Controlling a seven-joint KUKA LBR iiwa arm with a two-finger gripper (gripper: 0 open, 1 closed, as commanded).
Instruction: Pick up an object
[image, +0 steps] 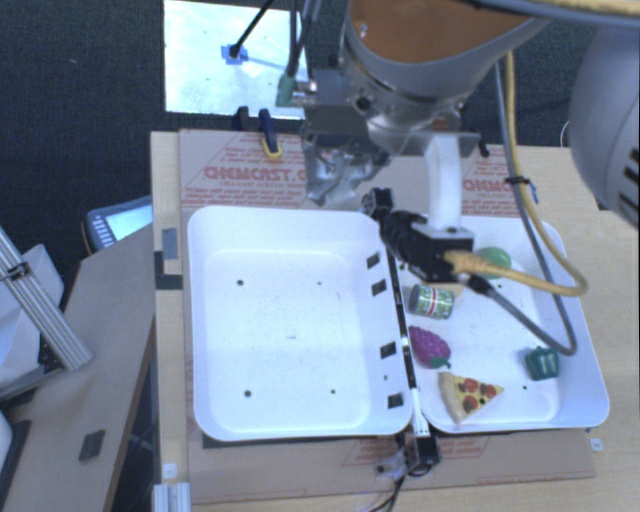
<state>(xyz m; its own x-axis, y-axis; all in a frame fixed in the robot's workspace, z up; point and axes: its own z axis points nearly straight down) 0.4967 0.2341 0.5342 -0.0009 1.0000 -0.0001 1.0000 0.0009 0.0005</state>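
Observation:
The right bin (585, 395) holds a small can with a green label (432, 300), a bunch of purple grapes (430, 346), a pizza slice (468, 393), a dark green block (541, 363) and a green round fruit (495, 259) partly hidden by a yellow cable. My gripper (338, 178) hangs above the back rim of the left bin (205, 300), to the upper left of all these objects and touching none of them. The arm's bulk hides much of it.
A black mount (425, 248) with a yellow cable (530, 282) sits over the back of the divider between the bins. A cardboard sheet (240, 170) lies under both bins. A yellow and black clamp (268, 135) stands at the back.

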